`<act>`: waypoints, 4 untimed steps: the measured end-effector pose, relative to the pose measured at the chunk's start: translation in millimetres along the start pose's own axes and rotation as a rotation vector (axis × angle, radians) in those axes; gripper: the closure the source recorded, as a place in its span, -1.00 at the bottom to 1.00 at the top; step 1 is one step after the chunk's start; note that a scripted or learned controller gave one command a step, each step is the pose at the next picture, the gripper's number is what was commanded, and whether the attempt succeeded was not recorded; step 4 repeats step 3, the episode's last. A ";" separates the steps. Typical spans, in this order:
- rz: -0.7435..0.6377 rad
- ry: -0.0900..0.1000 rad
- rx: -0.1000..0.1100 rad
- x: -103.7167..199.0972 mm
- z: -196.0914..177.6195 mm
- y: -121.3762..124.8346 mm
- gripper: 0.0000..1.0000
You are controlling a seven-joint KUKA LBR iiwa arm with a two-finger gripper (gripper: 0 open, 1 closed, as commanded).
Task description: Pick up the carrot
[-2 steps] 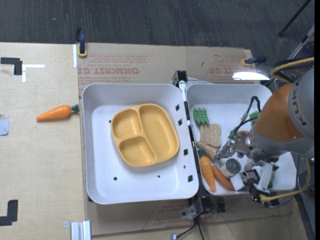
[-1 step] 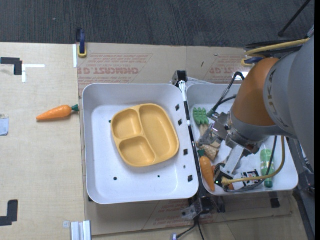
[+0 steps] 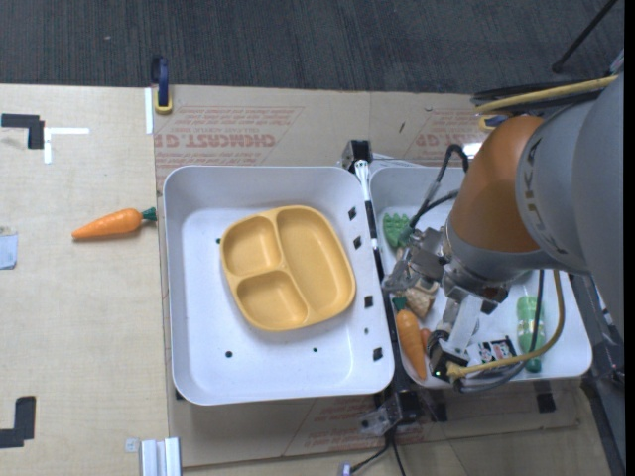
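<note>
A yellow plastic plate with three compartments (image 3: pixel 288 266) lies flat in the middle of the left white shallow bin (image 3: pixel 198 355), one large section toward the right and two smaller ones on its left side. Small black dots mark the bin floor around it. Both bins sit on a brown cardboard sheet with red printing (image 3: pixel 248 132). In the right white bin (image 3: pixel 566 365) a green knobbly plastic item (image 3: pixel 397 229) rests near the upper left corner, and a green tube-like object (image 3: pixel 528 317) lies toward the right side.
</note>
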State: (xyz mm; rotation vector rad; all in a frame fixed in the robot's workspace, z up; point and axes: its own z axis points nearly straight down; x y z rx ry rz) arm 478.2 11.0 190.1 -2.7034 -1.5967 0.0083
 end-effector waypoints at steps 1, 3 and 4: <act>-0.028 0.001 -0.002 48.9 -0.4 10.6 -1.00; -0.012 -0.001 0.000 -40.2 -0.2 108.8 -1.00; -0.012 -0.001 0.000 -40.2 -0.2 108.8 -1.00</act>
